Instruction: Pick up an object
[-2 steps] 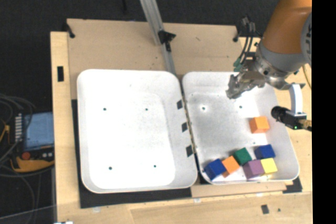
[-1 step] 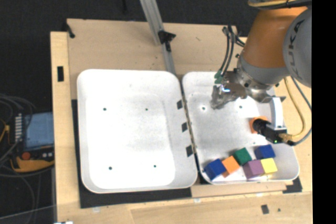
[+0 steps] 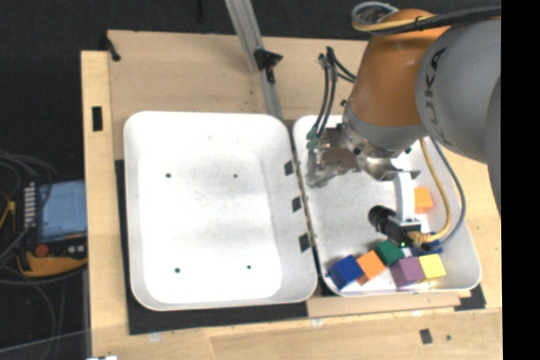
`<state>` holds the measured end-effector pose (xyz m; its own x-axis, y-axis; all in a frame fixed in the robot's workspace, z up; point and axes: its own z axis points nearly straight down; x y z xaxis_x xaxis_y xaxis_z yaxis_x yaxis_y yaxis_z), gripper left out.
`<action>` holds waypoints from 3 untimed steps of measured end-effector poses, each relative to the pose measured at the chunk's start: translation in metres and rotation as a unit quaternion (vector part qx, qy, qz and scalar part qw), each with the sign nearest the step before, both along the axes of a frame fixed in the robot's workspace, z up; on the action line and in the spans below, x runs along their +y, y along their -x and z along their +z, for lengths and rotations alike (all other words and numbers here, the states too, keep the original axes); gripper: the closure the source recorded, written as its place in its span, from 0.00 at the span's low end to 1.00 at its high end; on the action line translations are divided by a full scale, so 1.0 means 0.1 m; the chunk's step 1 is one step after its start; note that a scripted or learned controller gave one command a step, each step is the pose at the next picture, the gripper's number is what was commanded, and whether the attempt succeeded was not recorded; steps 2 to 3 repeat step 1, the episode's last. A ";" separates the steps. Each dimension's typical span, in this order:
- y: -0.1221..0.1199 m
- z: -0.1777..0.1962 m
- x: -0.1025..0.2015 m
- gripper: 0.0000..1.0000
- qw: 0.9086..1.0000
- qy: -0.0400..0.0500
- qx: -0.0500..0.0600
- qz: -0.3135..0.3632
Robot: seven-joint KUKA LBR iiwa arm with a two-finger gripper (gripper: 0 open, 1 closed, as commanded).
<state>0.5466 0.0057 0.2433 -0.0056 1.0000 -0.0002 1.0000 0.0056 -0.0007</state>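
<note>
The smooth, round-cornered left bin [image 3: 211, 206] lies bare and open, its right rim touching the right bin [image 3: 337, 215]. There the gripper [image 3: 325, 164] hangs near the dividing rim; whether it is spread or pressed together cannot be told. Blue [image 3: 345, 270], orange [image 3: 370, 264], green [image 3: 389, 251], purple [image 3: 409, 271] and yellow [image 3: 433, 266] blocks crowd the near right corner.

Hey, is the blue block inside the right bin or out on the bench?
Inside. The blue block lies on the right bin floor at its near left corner, beside the orange block, within the white rim.
</note>
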 end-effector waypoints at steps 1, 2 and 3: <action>0.17 0.03 0.59 1.00 1.000 -0.001 0.000 0.002; 0.17 0.03 0.59 1.00 1.000 -0.001 0.000 0.002; 0.17 0.03 0.59 1.00 1.000 -0.001 0.000 0.002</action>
